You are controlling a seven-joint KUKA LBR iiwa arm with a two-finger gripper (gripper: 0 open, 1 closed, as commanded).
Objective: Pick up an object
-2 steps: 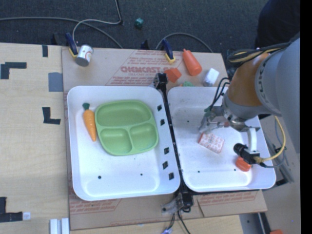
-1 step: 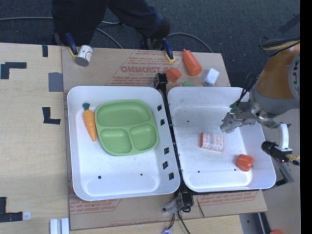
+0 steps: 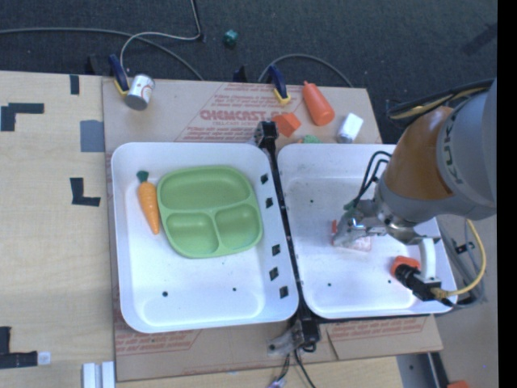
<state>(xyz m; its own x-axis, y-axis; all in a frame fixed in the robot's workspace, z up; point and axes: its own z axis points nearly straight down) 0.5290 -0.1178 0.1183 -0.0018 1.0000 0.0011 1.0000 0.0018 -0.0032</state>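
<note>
Dark carpet fills the top of the scene, w/ cables trailing across it; below sits a light wood tabletop (image 3: 48, 241) carrying a cardboard sheet (image 3: 218, 111) w/ red lettering. Two shallow white bins lie side by side on the cardboard, touching along a black centre seam.

Left bin (image 3: 133, 297): a green divided plate (image 3: 210, 210) w/ three compartments, roughly central, & a toy carrot (image 3: 149, 204) just beside the plate's left edge, green top pointing to the far side.

Right bin (image 3: 323, 293): the grey arm (image 3: 440, 164) w/ its orange band reaches in from the right & covers much of the bin's right half. Its claw (image 3: 352, 231) is down low over the bin floor, right-centre. A small pale, pinkish clear object (image 3: 358, 242) lies on the floor directly under/at the claw tip, touching or nearly so. Can't tell if the claw is spread or closed, nor if the object is really pinched; the tip is too small & cluttered to read.

On the cardboard beyond the bins: a small metal can (image 3: 140, 91) at far left, an orange bottle-like item (image 3: 318, 103), a small orange block (image 3: 287, 123) & a white cube (image 3: 350, 127) near the right bin's far edge
</note>
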